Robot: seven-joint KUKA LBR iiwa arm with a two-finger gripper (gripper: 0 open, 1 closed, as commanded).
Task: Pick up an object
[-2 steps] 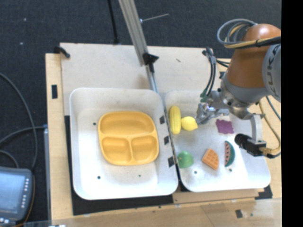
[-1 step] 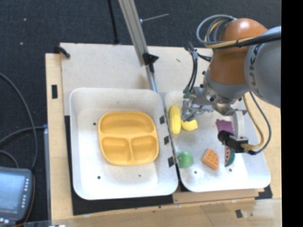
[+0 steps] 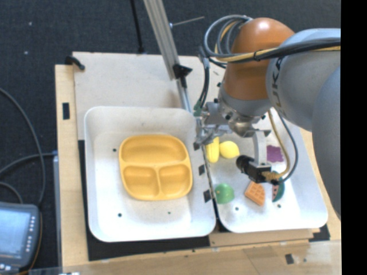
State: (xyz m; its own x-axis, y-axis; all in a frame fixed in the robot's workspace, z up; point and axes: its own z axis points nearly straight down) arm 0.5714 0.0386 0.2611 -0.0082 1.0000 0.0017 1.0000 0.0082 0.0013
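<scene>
Yellow toy (image 3: 222, 150) lies just below the gripper (image 3: 213, 135) — right bin (image 3: 304, 211).

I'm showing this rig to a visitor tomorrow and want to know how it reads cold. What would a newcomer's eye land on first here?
Probably the big grey arm with its orange band, reaching in from the right and looming over the right bin. Next, the yellow divided tray, lying alone in the middle of the left bin. Then the small bright things under the arm: a yellow piece, a green ball, an orange waffle-like square.

Two bins (image 3: 103, 153) (one yellow tray (image 3: 155, 166))
</scene>
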